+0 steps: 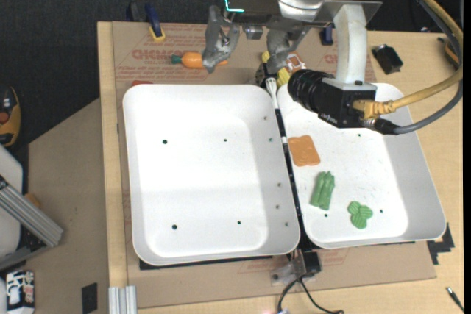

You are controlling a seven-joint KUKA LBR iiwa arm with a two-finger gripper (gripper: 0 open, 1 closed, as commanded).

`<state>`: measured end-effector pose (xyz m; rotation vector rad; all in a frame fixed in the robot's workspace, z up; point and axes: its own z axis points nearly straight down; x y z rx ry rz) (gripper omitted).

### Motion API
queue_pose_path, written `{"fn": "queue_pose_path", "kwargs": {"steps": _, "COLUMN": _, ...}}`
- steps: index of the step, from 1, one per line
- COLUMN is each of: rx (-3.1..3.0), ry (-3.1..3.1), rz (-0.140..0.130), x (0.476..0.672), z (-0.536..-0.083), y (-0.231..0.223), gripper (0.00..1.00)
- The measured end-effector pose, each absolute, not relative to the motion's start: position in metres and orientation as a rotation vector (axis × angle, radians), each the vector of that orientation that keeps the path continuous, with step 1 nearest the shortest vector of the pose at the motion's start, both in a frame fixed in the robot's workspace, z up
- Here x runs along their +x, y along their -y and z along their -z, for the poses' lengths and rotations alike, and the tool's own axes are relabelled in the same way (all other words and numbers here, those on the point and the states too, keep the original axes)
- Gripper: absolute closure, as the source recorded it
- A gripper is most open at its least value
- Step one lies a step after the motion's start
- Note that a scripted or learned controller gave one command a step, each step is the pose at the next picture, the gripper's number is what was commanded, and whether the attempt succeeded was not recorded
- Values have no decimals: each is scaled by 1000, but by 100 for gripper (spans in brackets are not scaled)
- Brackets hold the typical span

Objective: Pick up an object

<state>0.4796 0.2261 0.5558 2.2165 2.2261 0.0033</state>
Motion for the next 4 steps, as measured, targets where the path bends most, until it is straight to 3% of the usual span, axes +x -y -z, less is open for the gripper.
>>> {"fn": "queue_pose_path", "kwargs": {"steps": 1, "rx": 2214, "ry": -2227, "rz": -9, "x": 480, "z": -567, "y": -227, "gripper": 100}}
{"fn": "queue_pose_path", "kwargs": {"steps": 2, "rx": 2215, "ry": -2227, "rz": -7, "x": 480, "z": -566, "y": -227, "gripper": 0}}
{"fn": "queue_pose_path", "kwargs": {"steps": 3, "rx": 2212, "ry": -2228, "rz": -13, "x": 480, "z": -577, "y": -228, "gripper": 100}}
{"fn": "queue_pose_path", "kwargs": {"steps": 4, "rx": 2213, "ry": -2227, "rz": -11, "x": 480, "z": -577, "y": -228, "gripper": 0}}
